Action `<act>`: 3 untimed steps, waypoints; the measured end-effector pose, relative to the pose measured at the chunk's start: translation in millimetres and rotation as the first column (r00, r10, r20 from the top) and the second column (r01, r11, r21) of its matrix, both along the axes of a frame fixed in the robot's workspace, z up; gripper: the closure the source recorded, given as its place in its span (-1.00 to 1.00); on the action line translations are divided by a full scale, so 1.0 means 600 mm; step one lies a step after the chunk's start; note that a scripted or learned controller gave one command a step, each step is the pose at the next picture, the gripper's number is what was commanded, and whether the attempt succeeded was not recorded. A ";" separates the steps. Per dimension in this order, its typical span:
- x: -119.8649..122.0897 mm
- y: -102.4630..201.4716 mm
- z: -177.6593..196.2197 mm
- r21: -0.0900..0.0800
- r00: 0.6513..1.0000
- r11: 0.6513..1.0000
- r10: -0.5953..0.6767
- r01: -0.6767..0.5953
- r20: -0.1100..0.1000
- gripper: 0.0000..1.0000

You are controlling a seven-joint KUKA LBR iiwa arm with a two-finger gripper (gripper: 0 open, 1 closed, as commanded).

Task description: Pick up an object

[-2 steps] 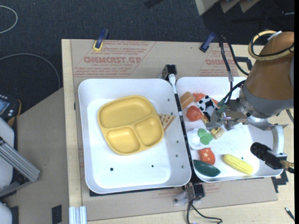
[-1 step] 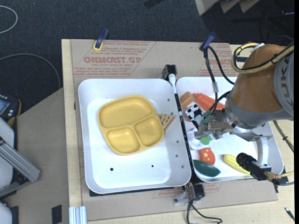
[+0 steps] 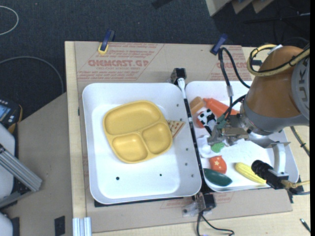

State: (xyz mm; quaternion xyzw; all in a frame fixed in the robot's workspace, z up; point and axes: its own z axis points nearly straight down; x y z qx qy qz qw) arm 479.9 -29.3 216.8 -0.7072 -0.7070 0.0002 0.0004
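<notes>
Camera view: two white bins sit side by side on a brown bench point(image 3: 147, 58), the left bin point(image 3: 147, 181) in the middle of the frame and the right bin point(image 3: 209, 90) toward the right edge. A yellow divided plate point(image 3: 135, 132) lies in the left bin, with a small waffle piece point(image 3: 175, 127) touching the plate's right rim, close to the wall between the bins. The arm point(image 3: 275, 97) reaches in from the right over the right bin, and its gripper point(image 3: 220, 135) is low over the middle of that bin's left half. Whether the gripper is open, closed or holding anything cannot be told. The loose things to pick up all lie around it in the right bin. Above it in the frame are a carrot point(image 3: 219, 105), a brown piece point(image 3: 197, 103) just left of the carrot, and a black-and-white toy point(image 3: 205, 117) just below those two. Below the gripper are a tomato point(image 3: 218, 164), a dark green piece point(image 3: 218, 179) touching the tomato's lower side, and a banana point(image 3: 248, 172) to their right.
</notes>
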 end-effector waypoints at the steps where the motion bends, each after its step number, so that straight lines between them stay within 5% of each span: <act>1: 0.008 0.009 -0.004 0.000 1.000 1.000 0.002 -0.002 0.001 1.00; 3: 0.017 0.011 -0.003 0.001 1.000 1.000 0.001 -0.001 -0.003 1.00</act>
